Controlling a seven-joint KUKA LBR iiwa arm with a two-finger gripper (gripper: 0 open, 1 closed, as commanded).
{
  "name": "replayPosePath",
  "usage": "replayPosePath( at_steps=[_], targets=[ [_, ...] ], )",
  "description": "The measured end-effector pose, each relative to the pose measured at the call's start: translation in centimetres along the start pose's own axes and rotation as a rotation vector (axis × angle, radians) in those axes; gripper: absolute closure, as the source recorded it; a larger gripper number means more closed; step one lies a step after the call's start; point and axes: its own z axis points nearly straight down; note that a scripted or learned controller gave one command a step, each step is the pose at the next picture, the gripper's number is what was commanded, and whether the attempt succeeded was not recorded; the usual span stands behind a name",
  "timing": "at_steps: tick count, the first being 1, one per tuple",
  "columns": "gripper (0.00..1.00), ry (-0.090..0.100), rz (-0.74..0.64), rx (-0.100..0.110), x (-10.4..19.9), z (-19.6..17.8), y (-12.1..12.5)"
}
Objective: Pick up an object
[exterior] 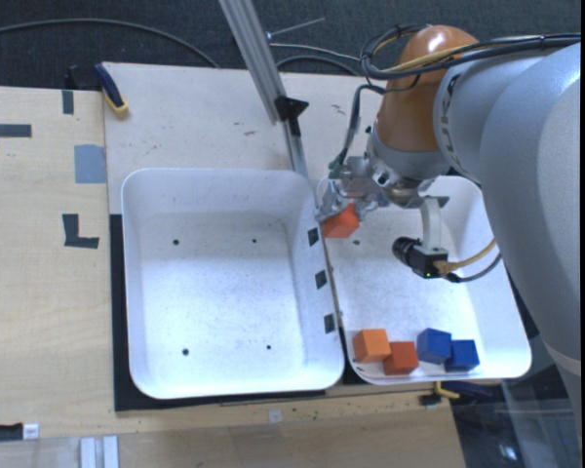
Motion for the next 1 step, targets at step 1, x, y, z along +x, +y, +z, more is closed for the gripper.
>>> replayPosePath(
  at_steps=[1],
  targets=[
    [1.00, -0.002, 0.007, 0.011, 3.67, 0.40, -1.25]
  ],
)
